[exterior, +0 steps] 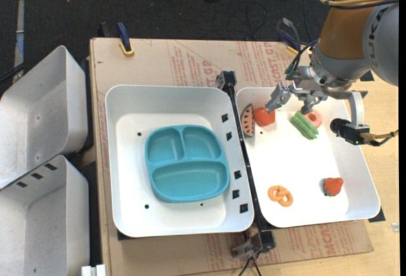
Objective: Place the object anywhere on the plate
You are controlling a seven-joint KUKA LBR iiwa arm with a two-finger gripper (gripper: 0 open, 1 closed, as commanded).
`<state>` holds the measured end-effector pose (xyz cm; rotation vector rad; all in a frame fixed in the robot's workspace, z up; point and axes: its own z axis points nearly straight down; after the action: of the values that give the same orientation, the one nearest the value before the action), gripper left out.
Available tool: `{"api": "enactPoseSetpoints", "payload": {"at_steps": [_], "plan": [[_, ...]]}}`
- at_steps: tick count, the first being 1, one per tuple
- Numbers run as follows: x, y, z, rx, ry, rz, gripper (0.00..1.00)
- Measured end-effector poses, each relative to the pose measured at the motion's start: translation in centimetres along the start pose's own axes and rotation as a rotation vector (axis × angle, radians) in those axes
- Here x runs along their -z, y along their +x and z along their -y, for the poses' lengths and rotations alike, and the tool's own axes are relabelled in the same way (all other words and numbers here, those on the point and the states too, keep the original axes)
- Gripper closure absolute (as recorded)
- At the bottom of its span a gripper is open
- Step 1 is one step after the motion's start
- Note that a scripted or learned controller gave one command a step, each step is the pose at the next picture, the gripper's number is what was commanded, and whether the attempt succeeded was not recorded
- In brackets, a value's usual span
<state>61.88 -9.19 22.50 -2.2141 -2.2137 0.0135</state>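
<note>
Teal plastic plate, three compartments, bare, lies in left white bin. Right white bin holds red tomato-like piece, watermelon slice, green pod-shaped toy, pink ring, orange pretzel, red strawberry-like toy. Gripper hangs above the far end, fingers spread wide, holding nothing. Cardboard on the desk carries red print, not legible.

Teal three-compartment plate lying flat in the left bin, slightly rotated, red tomato-like object resting in the right bin near its upper left corner, sitting just beside a watermelon slice
</note>
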Motion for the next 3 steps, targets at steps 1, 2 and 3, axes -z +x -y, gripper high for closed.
{"api": "enactPoseSetpoints", "payload": {"at_steps": [1, 2, 3], "plan": [[0.8, 0.0, -0.2, 0.002, -0.014, 0.002, 0.00], [-3.5, 0.0, -0.5, 0.000, -0.011, 0.002, 0.00], [-9.3, -0.1, -1.4, 0.000, -0.012, 0.002, 0.00]]}}
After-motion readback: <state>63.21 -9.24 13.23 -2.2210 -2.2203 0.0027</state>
